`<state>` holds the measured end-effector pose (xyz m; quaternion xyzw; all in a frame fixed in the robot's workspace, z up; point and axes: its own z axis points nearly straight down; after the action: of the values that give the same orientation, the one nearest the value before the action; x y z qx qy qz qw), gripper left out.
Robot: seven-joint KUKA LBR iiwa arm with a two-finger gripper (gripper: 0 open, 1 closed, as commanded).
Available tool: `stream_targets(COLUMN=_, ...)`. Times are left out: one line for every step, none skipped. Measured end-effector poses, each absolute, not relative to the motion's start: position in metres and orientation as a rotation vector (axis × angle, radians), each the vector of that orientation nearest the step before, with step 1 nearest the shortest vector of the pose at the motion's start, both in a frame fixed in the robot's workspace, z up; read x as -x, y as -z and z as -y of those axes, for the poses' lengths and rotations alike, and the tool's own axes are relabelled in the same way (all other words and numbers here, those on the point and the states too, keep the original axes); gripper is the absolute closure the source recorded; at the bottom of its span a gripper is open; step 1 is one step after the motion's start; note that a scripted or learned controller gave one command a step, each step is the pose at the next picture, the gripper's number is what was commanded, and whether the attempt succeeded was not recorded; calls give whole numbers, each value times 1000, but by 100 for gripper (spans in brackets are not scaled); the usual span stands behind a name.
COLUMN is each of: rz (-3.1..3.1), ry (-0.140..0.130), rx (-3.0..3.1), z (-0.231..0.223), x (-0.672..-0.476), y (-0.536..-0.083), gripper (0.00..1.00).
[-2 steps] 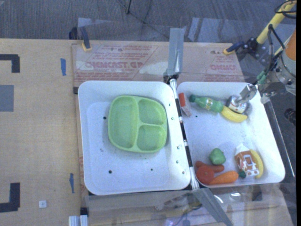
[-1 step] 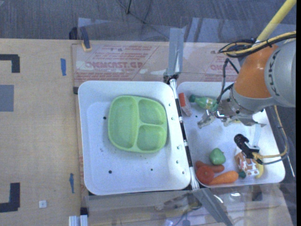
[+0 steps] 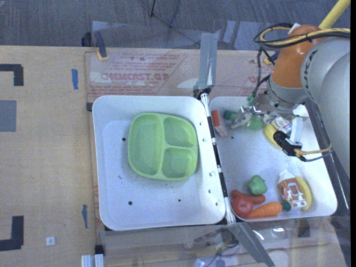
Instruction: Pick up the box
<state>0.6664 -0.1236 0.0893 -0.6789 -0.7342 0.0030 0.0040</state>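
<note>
Wooden counter (image 3: 44,149), two white bins, and the box not yet picked up.

Over the right bin's (image 3: 328,207) far end, the arm's claw (image 3: 245,117) hung near a green toy; whether it was open or closed could not be told, and nothing showed between its fingers. By the near right corner the box (image 3: 291,193) lay beside a banana (image 3: 305,191), well apart from the claw. The reach, grip and lift were all left to do.

Grey KUKA arm (image 3: 334,77) enters from view's right, bulky link filling upper right corner. Orange band (image 3: 292,60) sits above wrist. Wrist angles down and leftward. Metallic two-finger end effector (image 3: 245,115) low at far end of arm, pointing toward view's left. Yellow and black cables (image 3: 281,33) loop over orange band. Finger spacing too small and blurred to judge.
</note>
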Motion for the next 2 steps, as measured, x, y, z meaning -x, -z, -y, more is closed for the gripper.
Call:
stream_targets(rz=2334, ry=1, rx=2109, z=185, x=-613, y=-213, gripper=0)
stream_targets(rz=2339, ry=2, rx=2111, z=185, x=-614, y=-224, gripper=100)
